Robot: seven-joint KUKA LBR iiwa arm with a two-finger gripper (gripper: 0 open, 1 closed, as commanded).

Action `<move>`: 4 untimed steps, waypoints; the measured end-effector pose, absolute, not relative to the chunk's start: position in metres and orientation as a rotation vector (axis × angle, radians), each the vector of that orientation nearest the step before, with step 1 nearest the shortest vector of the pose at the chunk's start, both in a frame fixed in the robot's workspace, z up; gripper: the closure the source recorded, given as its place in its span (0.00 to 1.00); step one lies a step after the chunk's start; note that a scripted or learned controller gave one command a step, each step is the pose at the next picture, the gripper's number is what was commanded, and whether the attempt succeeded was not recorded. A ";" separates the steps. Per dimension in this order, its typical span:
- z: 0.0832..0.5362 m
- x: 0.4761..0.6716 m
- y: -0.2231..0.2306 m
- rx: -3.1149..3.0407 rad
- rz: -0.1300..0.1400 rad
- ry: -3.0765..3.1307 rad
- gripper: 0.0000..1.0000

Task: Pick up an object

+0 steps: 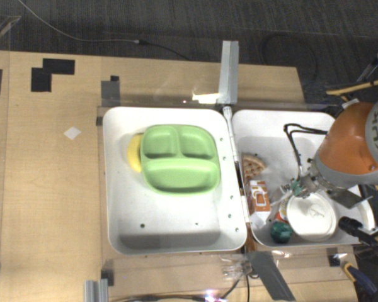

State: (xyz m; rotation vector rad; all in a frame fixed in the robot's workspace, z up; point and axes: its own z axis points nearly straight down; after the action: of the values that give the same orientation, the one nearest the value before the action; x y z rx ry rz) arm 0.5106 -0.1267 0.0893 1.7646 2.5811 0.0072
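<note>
Over the right bin [264, 121] you find the arm [356, 143], its orange band and grey wrist bent down toward the near half, where most of the small things sit. The gripper [297, 187] hangs low among them, just left of a round white lid-like disc [312, 214]. You cannot tell from this slant how the claw stands, and nothing shows clearly between its tips, so don't count anything as held.

The likely candidates cluster there because the bin's shallow walls keep them together. A dark green rounded lump [281, 232] lies at the near wall, touching the disc's left edge. A flat orange-and-white packet [259, 195] rests along the left wall, and a brown, speckled, biscuit-like piece [252, 165] lies just beyond it. The packet looks thin and slippery; the green lump looks soft and easier to pinch.

Left of the divider, the left bin [120, 231] carries a smooth, matte green compartment tray [179, 158], moulded plastic with rounded corners and three wells. A yellow object [134, 153] peeks from under its left edge, mostly hidden. Both sit well apart from the arm, so you should expect the pick on the right.
</note>
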 end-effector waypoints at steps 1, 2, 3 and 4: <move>0.126 0.494 -0.149 1.772 0.014 2.569 0.00; 0.095 0.490 -0.107 1.793 0.002 2.557 0.00; 0.093 0.491 -0.106 1.757 0.000 2.574 0.00; 0.102 0.493 -0.102 1.754 0.008 2.578 1.00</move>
State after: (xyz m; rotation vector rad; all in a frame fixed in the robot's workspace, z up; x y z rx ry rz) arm 0.4930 -0.1021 0.1019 1.7538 2.5776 0.0083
